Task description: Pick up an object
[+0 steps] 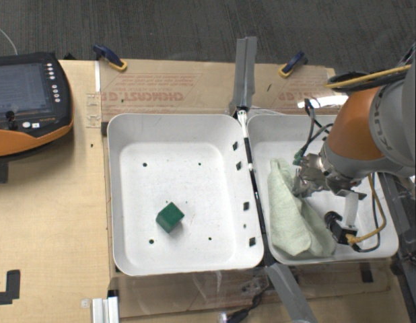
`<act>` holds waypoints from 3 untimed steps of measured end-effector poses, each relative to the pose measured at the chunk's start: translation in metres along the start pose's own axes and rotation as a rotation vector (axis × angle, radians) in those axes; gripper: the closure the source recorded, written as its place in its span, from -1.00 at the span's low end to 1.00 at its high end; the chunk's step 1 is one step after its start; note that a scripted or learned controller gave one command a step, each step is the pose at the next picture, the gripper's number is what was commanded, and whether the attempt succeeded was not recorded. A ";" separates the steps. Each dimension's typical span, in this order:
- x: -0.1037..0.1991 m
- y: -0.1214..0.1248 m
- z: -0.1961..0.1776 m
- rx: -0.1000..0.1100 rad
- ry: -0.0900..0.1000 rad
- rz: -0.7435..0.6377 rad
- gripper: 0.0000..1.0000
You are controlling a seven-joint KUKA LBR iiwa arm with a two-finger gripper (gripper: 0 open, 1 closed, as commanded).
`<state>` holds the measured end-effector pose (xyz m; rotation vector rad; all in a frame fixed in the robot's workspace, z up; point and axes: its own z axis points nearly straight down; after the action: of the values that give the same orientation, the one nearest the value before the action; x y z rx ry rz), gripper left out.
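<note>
A small green cube (170, 217) lies on the floor of the left bin (127, 180), toward its front middle. A pale green cloth (287, 214) is bunched lengthwise along the left side of the right bin (275, 130). My gripper (303, 180) hangs low over the right bin, its tip down at the cloth's upper right edge. The wrist and cabling cover the fingertips, so whether anything sits between them is hidden.
A teach pendant (26, 99) rests on the bench at the far left. Two clamps (110, 57) (292, 62) grip the cardboard at the back. A grey upright post (245, 73) stands behind the join between the bins. Cables (359, 237) loop over the right bin's front right.
</note>
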<state>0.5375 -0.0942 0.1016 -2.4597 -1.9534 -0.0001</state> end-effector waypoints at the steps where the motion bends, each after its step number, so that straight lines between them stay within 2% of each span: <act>1: 0.056 -0.049 -0.089 0.002 -0.003 0.166 1.00; 2: 0.111 -0.036 -0.089 0.003 -0.004 0.028 1.00; 3: 0.076 -0.048 -0.098 0.004 -0.003 0.258 1.00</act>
<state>0.5084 -0.0091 0.1992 -2.6901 -1.6201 0.0077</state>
